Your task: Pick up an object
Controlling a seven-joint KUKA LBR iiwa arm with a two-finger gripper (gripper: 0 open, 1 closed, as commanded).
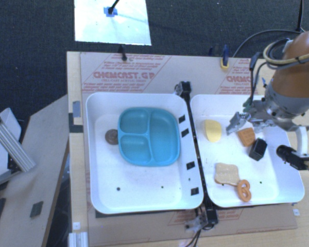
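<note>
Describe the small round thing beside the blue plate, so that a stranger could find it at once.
Look in the left white bin, which holds a blue divided plate. Against the plate's left edge lies a small brown-grey disc. It is the only loose item in that bin; the food-like pieces all lie in the other bin.

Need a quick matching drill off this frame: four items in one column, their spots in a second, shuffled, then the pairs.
Items:
1. blue divided plate
2. yellow piece
3. pretzel
4. round brown disc

Places:
A. right bin, front, beside the toast slice
B. left bin, middle
C. left bin, at the plate's left edge
D. right bin, rear left

Pairs: 1-B, 2-D, 3-A, 4-C
</note>
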